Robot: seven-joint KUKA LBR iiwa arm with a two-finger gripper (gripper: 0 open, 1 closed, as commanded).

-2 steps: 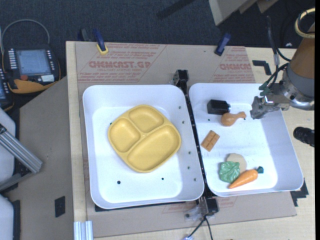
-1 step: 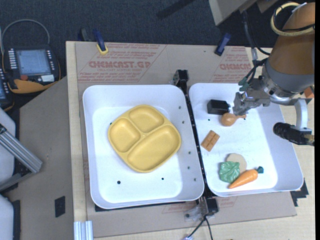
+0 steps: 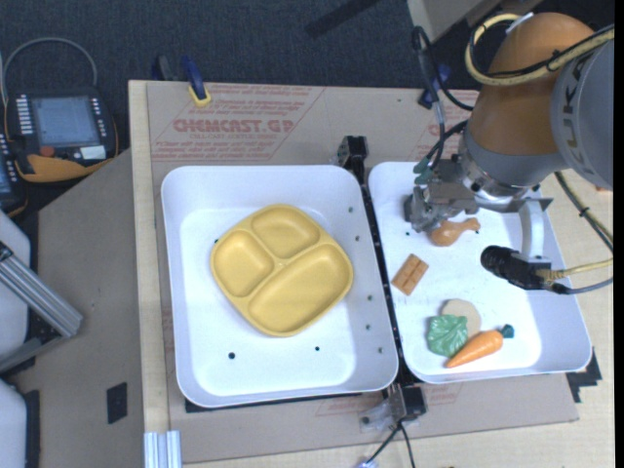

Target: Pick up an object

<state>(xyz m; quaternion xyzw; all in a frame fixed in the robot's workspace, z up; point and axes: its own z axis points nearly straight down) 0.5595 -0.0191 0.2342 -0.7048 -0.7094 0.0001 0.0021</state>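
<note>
Arm (image 3: 526, 96) low over right bin (image 3: 565, 354), I read grasp step. Gripper (image 3: 436, 213) right above small brown drumstick-shaped toy (image 3: 451, 230), upper part of bin; pincer state, cannot tell. Next: confirm grip, lift straight. Carrot (image 3: 478, 347), green leaf (image 3: 447, 333), wafer (image 3: 409, 274) lie apart.

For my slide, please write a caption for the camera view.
Gripper low over a brown toy in the right bin; yellow plate in the left.

The tool (image 3: 432, 214) hangs low in the right bin (image 3: 561, 349), touching a small brown toy (image 3: 454, 230).
</note>
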